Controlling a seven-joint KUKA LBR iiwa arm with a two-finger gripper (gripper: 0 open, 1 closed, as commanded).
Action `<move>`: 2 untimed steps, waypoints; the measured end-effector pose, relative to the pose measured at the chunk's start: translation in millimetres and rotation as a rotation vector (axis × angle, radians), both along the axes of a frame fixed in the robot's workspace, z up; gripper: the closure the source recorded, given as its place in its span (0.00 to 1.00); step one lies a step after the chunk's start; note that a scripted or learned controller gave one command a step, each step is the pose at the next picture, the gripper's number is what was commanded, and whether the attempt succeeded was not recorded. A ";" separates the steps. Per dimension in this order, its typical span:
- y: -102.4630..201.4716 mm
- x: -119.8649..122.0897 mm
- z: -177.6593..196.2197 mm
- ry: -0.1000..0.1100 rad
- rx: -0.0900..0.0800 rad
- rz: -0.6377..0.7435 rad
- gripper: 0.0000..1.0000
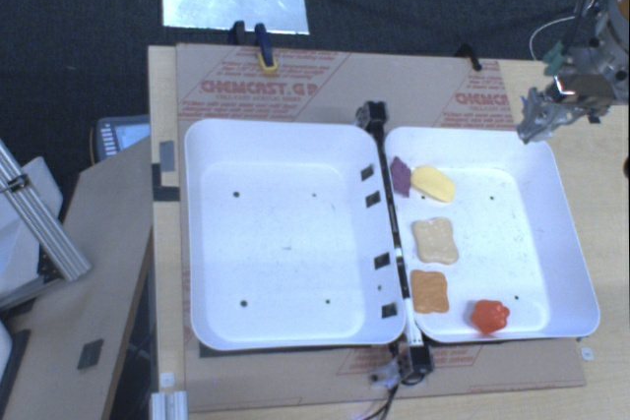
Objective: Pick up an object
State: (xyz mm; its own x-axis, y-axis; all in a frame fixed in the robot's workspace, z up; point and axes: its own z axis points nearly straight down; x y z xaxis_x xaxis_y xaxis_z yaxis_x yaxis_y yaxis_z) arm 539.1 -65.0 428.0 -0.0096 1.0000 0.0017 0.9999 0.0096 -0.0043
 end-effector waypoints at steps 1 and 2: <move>-76.5 -30.8 114.4 -0.020 -0.008 -0.016 1.00; -3.9 6.8 -57.6 0.006 0.001 0.001 1.00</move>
